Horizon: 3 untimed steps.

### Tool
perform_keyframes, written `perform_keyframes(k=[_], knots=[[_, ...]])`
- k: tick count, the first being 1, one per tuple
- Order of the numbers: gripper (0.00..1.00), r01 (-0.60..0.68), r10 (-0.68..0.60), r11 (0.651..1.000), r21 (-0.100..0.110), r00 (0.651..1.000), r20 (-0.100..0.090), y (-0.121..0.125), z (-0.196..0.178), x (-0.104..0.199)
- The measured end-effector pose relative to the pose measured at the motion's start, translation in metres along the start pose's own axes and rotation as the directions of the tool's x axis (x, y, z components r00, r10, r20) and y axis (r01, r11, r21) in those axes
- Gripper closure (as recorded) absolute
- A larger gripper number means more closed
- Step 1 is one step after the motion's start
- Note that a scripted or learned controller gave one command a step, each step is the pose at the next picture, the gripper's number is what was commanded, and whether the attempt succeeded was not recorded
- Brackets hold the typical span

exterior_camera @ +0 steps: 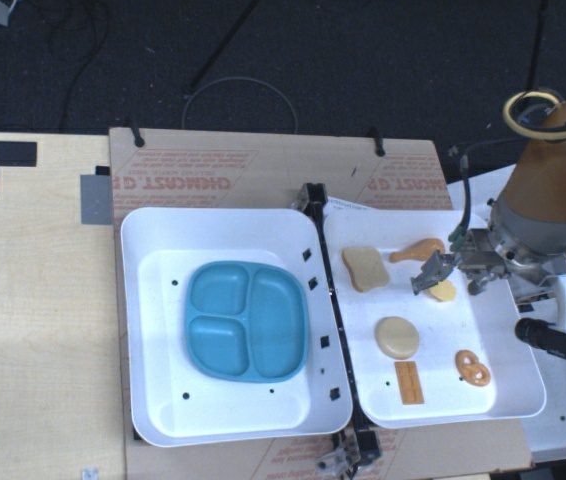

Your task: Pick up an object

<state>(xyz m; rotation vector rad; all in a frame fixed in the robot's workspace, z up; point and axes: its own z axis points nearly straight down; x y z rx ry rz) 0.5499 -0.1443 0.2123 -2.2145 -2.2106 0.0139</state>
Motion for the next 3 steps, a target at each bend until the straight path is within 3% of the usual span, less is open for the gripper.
perform_keyframes(k=[1,3], knots=[[0.0,0.002,-0.002,1.0,-0.014,1.0,0.002,0.003,-0.007,0.0],[0.0,0.002,-0.002,1.0,-0.008,1.0,0.001,0.009,0.12,0.003]])
